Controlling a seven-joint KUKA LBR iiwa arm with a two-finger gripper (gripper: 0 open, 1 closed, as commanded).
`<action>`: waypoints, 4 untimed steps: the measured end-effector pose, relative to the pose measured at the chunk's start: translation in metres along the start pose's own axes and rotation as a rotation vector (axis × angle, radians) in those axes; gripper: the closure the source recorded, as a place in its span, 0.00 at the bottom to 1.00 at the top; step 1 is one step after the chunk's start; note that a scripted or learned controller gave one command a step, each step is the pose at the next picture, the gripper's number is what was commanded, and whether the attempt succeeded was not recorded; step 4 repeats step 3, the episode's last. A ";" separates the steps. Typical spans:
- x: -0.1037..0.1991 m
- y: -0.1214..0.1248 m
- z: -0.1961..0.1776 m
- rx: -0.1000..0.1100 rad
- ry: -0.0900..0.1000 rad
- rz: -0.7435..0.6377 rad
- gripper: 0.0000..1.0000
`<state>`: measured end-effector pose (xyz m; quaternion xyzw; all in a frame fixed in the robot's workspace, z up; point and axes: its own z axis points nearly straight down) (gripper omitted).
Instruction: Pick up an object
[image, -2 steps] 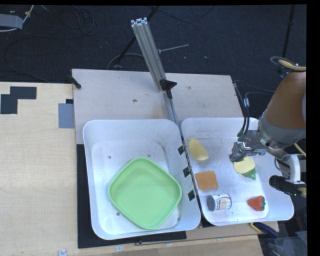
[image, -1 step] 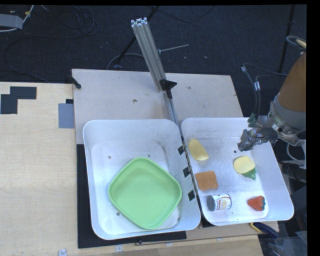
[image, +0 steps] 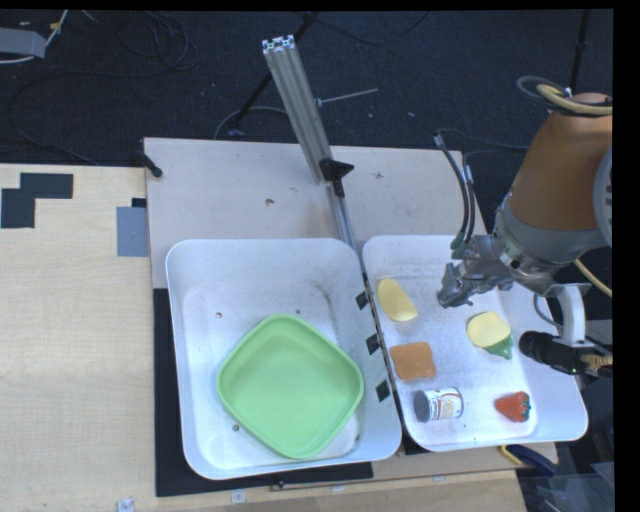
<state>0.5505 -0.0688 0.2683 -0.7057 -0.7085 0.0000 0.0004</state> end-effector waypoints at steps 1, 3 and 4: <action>0.049 -0.002 0.001 0.000 0.000 0.001 1.00; 0.150 0.017 0.005 0.001 0.000 0.001 1.00; 0.150 0.017 0.005 0.001 0.000 0.001 1.00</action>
